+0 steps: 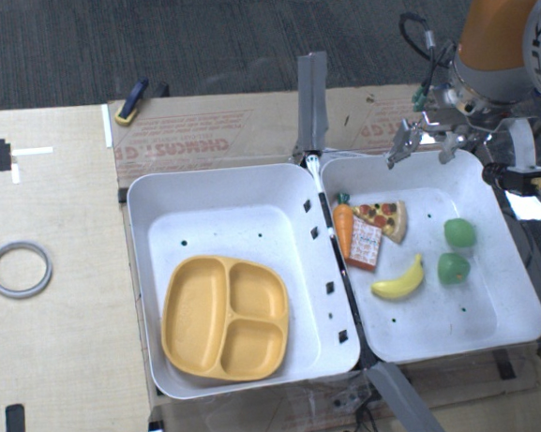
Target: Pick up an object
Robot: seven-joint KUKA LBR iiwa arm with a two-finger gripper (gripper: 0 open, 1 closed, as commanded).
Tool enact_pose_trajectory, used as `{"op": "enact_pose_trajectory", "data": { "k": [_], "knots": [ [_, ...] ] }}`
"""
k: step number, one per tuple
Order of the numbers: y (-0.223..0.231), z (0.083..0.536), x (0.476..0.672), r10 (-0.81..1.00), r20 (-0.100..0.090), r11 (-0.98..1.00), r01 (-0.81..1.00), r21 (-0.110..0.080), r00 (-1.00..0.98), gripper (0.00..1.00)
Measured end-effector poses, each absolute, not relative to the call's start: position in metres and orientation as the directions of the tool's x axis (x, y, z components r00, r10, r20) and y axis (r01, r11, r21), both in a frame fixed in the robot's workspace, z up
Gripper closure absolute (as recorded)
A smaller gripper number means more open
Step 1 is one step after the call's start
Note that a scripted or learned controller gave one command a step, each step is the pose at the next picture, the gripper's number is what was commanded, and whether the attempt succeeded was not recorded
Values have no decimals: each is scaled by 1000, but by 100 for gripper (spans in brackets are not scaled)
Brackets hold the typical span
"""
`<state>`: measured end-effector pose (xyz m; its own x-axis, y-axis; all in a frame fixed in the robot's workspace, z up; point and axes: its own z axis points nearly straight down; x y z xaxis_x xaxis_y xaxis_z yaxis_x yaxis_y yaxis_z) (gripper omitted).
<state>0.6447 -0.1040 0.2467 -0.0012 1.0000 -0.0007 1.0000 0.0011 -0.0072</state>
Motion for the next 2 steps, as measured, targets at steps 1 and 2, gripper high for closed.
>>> {"op": "enact_pose_trajectory", "data": {
  "k": [1, 2],
  "knots": [
    [-88, 250, 659, 993, -1, 115, 993, -5, -115, 0],
    [-89, 255, 660, 993, -2, 115, 993, -10, -115, 100]
  ]
}}
